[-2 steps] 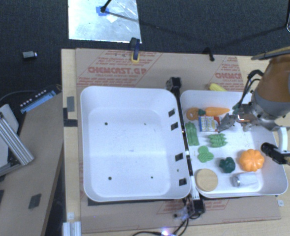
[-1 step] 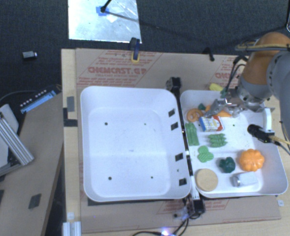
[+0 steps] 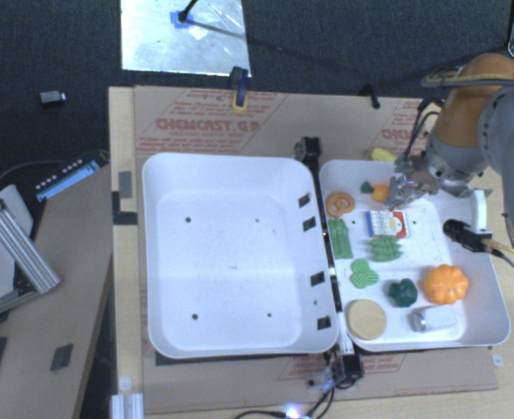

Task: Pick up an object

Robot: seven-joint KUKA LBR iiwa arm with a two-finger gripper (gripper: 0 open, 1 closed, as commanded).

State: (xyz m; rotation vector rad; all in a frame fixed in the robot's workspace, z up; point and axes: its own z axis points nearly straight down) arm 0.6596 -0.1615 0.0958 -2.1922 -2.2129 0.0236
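**Low over the right bin**

My jaws (image 3: 400,190) hang at the back of the right bin (image 3: 492,321), just above a small orange piece (image 3: 380,193); whether they are apart or together I cannot tell from this slant. A blue-and-white packet (image 3: 386,224) lies just in front of them. Toward the front sit a pumpkin (image 3: 446,284), a dark green lump (image 3: 403,292), perhaps broccoli, and a round cracker (image 3: 366,319). The left bin (image 3: 165,182) lies beside it on the bench (image 3: 195,116).

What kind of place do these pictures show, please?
Probably a robotics lab test bench: a robot arm reaches over two white bins, the right one holding toy food like an orange pumpkin, on a cardboard sheet.
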